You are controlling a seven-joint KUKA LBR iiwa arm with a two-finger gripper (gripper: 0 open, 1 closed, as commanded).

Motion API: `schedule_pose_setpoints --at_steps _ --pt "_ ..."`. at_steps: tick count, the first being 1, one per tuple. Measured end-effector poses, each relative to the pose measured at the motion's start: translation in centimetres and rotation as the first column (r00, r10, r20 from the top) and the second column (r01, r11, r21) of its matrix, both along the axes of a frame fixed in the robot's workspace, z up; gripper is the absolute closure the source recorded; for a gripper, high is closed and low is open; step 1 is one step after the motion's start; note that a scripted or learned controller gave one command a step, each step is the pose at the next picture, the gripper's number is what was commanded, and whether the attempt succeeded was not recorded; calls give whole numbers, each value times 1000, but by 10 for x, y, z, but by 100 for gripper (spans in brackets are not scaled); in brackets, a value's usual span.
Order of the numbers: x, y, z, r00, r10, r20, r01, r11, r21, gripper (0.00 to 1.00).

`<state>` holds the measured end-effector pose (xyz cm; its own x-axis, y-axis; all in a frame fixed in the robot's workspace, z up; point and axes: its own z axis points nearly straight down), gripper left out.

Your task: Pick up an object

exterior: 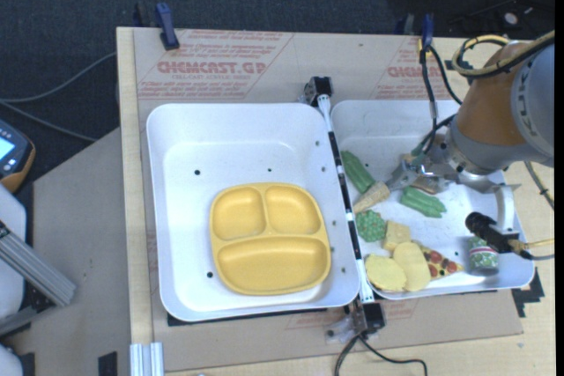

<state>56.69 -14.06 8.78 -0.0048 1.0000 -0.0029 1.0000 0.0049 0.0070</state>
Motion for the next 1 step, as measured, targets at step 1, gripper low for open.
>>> schedule_pose_setpoints --at_steps 1 --pt "24 -71 0 1000 -6 0 6 1000 2 0"
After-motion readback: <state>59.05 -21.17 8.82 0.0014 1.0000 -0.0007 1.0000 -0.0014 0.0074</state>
